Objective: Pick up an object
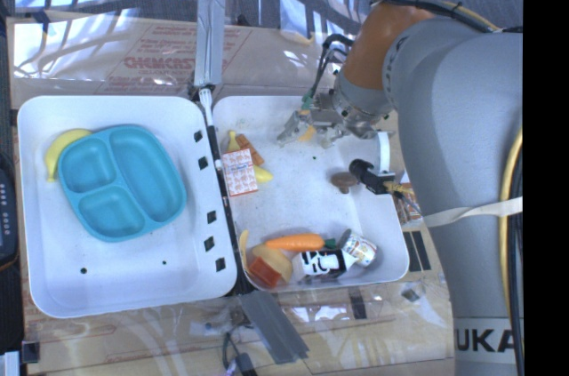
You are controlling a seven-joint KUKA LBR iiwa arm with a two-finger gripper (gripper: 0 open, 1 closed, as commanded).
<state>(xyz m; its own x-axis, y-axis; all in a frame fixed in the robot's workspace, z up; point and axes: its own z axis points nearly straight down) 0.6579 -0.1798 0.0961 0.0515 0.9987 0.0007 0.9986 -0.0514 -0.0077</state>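
Since the camera looks down at a slant, nearest is the pile at the front of the right white plastic bin (391, 263): an orange plastic carrot (295, 243), a black-and-white cow-print toy (322, 262) and a small printed can (359, 252). Mid-bin lies a red-and-white patterned packet (239, 172); the left white bin (36, 214) holds a blue divided plate (120, 181). At the back, the gripper (307, 124) sits low over something small and yellowish, but I can't tell if it's clenched. My guess: it could easily slip off or graze the back wall.
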